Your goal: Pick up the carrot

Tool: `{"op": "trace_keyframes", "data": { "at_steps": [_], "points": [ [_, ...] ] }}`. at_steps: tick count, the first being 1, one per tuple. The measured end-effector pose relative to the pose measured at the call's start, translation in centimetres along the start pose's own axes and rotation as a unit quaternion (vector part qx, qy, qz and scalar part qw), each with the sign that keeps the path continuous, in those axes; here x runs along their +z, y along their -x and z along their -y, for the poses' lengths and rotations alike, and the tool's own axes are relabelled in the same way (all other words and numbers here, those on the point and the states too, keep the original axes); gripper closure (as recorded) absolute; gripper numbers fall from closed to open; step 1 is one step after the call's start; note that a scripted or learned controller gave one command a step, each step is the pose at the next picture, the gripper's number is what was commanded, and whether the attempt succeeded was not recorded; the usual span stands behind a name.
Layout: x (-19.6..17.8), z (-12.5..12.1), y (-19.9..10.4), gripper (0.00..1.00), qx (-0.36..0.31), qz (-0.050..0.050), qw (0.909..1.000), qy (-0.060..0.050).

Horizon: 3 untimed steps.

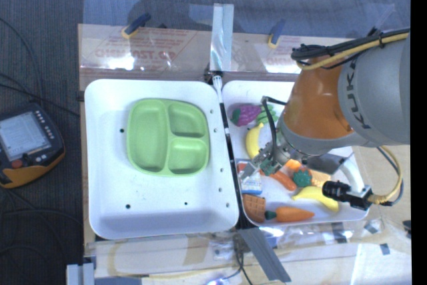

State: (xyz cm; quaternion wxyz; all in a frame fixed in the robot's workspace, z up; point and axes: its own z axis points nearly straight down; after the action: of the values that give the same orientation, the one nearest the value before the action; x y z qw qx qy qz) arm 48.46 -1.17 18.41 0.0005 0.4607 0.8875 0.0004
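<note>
The arm (353, 103) hangs over the right bin (293, 87). Its gripper (267, 162) sits low among the toys; whether it is spread or pinching anything I cannot tell. The carrot (293, 214) lies below and slightly right of it, apart, long axis roughly left-right, probably unobstructed.

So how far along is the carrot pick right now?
Nothing looks done yet: the carrot lies loose at the near edge of the right bin, beside the banana. In hand: the gripper is low over the toy pile, up-left of the carrot. Left: reposition, grasp, lift.
</note>
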Motion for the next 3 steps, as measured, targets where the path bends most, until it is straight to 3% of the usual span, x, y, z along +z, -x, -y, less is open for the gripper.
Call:
{"op": "trace_keyframes", "data": {
  "at_steps": [1,2,3],
  "points": [
    [-8.7,4.4,6.3,1.0,0.01,0.003,0.9999,0.0],
    [0.4,-0.9,0.5,1.0,0.082,-0.002,0.9966,-0.005],
    [-10.3,5.1,7.3,1.0,0.069,0.004,0.9976,0.002]
  ]
}}
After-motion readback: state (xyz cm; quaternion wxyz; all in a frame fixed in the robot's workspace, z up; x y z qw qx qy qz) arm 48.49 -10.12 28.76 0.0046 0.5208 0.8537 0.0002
